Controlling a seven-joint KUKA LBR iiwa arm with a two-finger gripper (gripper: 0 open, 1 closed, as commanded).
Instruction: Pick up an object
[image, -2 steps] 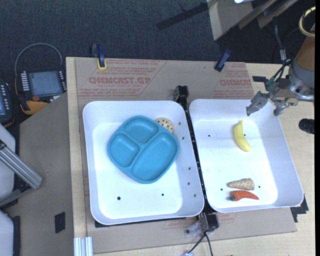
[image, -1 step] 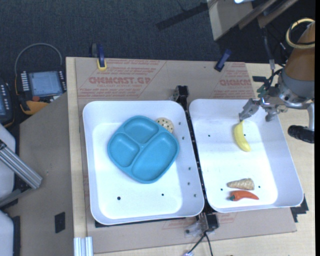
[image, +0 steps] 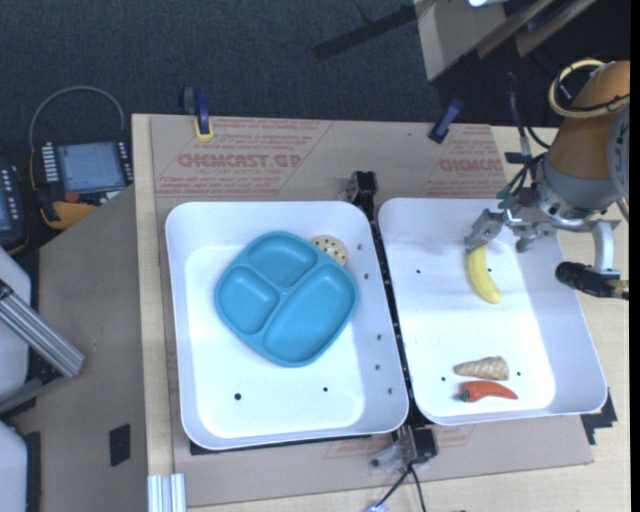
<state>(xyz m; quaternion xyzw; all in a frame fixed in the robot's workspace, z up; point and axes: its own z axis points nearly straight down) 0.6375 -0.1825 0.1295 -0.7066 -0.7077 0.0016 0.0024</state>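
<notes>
I'm seeing a blue plate (image: 287, 297) and cookie (image: 328, 247) sitting in the left bin (image: 200, 400); a carrot (image: 483, 368) and pepper (image: 488, 392) lying lower right; gripper (image: 506, 228) hanging open, fingers spread, banana (image: 484, 275) lying just below it in the right bin (image: 560, 340).

glossy blue plastic plate (image: 287, 297), smooth white plastic bins (image: 300, 420), matt cardboard (image: 300, 155).

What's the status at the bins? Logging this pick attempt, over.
Gripper open, hovering over right bin, holding nothing. Banana lies just below it, untouched. Nothing blocking the banana; carrot well clear.
</notes>
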